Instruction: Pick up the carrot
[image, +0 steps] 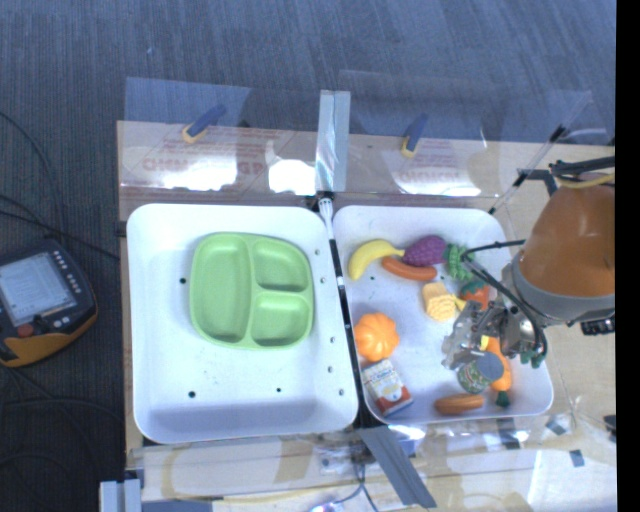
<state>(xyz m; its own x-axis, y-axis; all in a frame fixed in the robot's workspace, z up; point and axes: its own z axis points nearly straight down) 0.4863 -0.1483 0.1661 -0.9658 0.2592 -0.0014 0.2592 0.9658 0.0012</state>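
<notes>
- The gripper (476, 348) hangs low in the right bin (345, 300), to the right of the pumpkin (375, 336); it sits there, I judge, because the carrot lies in that corner
- The carrot (503, 378), as I read it, is the orange piece with a green tip further right of the pumpkin and a little nearer the front wall; the gripper head covers part of it, so its lie is unclear
- Whether the gripper is spread or pressed together cannot be told; nothing is seen pinched in it
- A sausage (459, 404) lies just beside the carrot, right of the pumpkin by the front wall; a yellow piece (438, 301) lies to the pumpkin's upper right; such crowding could spoil a grab
- The green plate (250, 290) sits in the left bin (160, 380), left of the pumpkin, well apart from the work
- The grasp looks not yet made
</notes>
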